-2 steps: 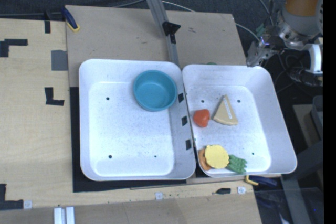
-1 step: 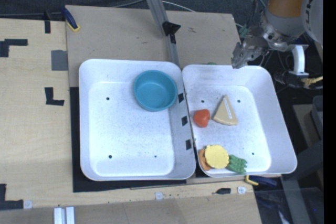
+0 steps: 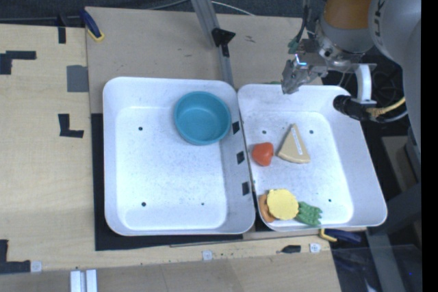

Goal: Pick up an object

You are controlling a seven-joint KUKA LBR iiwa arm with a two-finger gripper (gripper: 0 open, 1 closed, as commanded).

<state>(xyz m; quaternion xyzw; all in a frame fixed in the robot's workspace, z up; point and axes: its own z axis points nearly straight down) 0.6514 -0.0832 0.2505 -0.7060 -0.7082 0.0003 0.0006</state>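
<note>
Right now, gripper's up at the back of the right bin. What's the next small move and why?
Probably bring the gripper toward the camera and lower it over the tan wedge. The gripper sits above the right bin's far rim with nothing between its fingers, and the wedge is the nearest item, lying apart from the red tomato-like piece.
</note>
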